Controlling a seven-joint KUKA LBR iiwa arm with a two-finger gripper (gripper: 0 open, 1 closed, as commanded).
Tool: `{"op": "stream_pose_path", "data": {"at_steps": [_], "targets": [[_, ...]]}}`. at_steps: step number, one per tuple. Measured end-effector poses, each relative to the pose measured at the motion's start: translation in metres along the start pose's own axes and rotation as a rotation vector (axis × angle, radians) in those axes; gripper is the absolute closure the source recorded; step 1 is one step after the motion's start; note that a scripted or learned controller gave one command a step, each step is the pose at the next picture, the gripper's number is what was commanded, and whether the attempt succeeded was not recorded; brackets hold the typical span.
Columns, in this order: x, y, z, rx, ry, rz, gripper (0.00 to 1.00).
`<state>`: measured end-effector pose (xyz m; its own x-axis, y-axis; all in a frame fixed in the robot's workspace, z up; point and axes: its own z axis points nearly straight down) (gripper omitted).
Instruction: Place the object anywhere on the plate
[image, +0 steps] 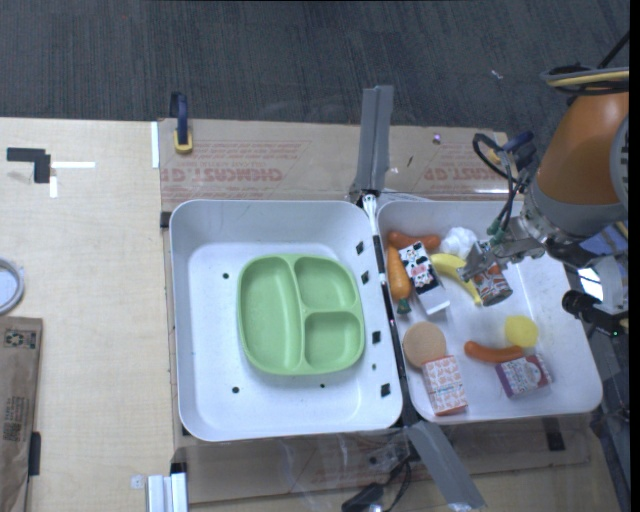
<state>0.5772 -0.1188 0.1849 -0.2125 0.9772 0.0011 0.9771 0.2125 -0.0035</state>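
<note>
Camera view, from the near edge: in the right bin (585, 395) two small printed packets are seen — a red-and-white carton (445, 385) and a purple pouch (522, 375) — but their print is too small to be read. Behind them lie a sausage (492, 351), a tan disc (425, 343), a lemon (520, 330), a cow-print box (418, 270), a carrot (400, 278) and a banana (457, 272). In the left bin (190, 300) the green plate (300, 313) is set, its three compartments bare. The gripper (488, 268) is lowered over a small can (492, 286) just beside the banana; whether the can is actually held, or how far the jaws are parted, cannot be told. The pick is judged to be the step in hand — a secure lift is called for next, then a carry leftward over the divider to the plate. On the far cardboard, reversed red lettering is visible, seemingly "CHEMICALS".
</note>
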Motion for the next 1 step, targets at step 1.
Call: {"op": "stream_pose_path", "data": {"at_steps": [1], "targets": [[0.1020, 0.0198, -0.0037, 0.003, 0.000, -0.108, 1.00]]}}
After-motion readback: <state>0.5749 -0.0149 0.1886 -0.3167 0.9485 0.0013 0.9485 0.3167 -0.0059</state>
